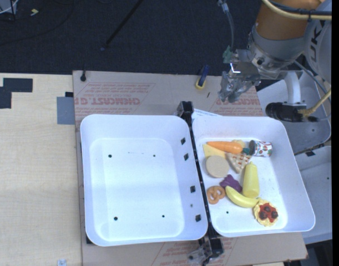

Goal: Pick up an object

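My gripper point(230, 95) hangs above the bench behind the right bin point(291, 148), past its far rim, with nothing seen between its fingers. In the right bin lies a cluster of toy food: an orange carrot point(226, 147), a round tan cookie point(216, 167), a waffle wedge point(238, 160), a small printed can point(261, 147), a yellow bottle-like piece point(250, 179), a banana point(240, 198), a purple piece point(231, 182), a pretzel point(216, 194) and a small tart with red berries point(267, 213).
The left bin point(94, 148) sits beside the right one, with a black hinge strip point(194, 170) between them. A blue and yellow clip point(202, 77) lies on the cardboard behind the bins. Wooden bench spreads to the left.
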Controlling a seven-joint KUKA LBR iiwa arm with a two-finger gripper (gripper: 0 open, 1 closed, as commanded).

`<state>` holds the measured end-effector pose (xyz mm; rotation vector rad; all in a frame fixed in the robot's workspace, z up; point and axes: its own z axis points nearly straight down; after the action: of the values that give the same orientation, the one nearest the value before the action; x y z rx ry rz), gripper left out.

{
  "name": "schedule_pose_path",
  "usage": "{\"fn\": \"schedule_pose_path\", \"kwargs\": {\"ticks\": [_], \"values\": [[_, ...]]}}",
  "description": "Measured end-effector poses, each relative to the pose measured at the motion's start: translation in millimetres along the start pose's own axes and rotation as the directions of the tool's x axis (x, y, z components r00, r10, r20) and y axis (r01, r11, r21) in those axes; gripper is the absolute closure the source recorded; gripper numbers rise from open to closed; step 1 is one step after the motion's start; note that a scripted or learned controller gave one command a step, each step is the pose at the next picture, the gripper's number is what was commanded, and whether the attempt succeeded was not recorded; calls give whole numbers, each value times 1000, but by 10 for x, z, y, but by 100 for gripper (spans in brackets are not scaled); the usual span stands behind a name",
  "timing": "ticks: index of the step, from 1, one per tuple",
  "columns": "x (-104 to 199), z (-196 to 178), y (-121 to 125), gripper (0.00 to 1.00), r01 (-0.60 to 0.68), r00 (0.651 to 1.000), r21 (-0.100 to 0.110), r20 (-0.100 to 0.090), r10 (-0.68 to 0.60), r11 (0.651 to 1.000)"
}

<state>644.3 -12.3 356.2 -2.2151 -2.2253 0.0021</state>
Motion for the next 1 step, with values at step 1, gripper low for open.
{"fn": "schedule_pose_path", "kwargs": {"ticks": [1], "values": [[509,34,-3,100,1,1000,2,-1,-1,1000]]}}
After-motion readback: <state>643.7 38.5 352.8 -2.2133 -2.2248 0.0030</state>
